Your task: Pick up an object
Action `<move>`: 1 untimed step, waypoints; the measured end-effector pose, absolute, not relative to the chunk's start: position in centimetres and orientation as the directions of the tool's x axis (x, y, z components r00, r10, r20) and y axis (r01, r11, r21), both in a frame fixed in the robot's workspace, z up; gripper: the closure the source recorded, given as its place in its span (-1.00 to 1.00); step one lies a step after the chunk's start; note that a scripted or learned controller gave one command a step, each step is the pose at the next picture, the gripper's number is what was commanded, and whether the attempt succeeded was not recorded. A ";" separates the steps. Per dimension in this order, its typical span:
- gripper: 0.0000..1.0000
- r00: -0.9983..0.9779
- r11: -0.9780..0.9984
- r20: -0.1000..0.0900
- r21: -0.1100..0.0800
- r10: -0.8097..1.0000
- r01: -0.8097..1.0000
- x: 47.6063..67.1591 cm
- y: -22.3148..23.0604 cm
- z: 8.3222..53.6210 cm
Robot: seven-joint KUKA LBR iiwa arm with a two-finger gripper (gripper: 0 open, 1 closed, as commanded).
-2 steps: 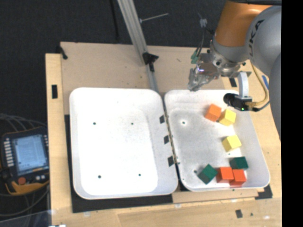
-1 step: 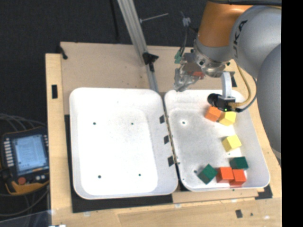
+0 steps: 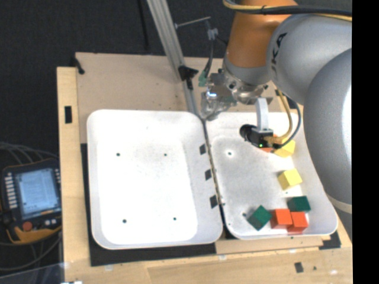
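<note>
Cannot tell how open the tool [image 3: 212, 104] is. Well apart from it: yellow block [image 3: 289, 178], green block [image 3: 258, 217], orange block [image 3: 282, 218].

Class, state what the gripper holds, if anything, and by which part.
It cannot be told; the gripper hangs at the right bin's far corner, apart from the blocks.

A wooden bench [image 3: 68, 158] stands on dark floor [image 3: 35, 40], a metal pole [image 3: 169, 40] slants up just behind the gripper [image 3: 212, 105], and a lit screen [image 3: 35, 191] sits well apart from it.
</note>
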State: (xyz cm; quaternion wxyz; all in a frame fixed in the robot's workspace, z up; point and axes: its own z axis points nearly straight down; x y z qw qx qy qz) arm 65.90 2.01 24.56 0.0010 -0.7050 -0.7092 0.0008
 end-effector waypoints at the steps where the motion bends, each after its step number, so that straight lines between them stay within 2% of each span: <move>1: 1.00 -0.006 0.006 0.001 -0.002 1.000 1.000 64.3 6.2 24.6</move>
